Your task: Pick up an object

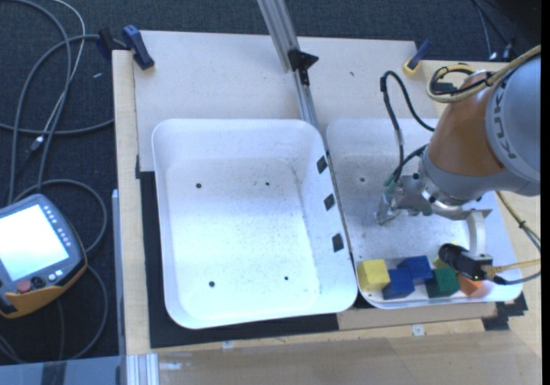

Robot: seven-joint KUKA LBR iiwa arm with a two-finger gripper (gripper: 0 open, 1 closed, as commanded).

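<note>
In the right bin [361, 155], several small blocks lie bunched along the front wall: a yellow block [374, 273], a blue block [413, 269] with another blue piece [398, 288] beside it, a green block [444, 281] and an orange piece [471, 286]. My gripper [384, 212] hangs low over the middle of this bin. It is behind the blocks, apart from them, with nothing seen in it. The grey and orange arm [468, 143] comes in from the right and hides the bin's right side.
The left bin [168, 147] sits beside the right one. A slanted metal pole [273, 9] comes down to the gap between the bins. Blue clamps [137, 46] [418, 55] grip the board's back corners. A teach pendant [34, 250] and cables lie on the floor at left.
</note>
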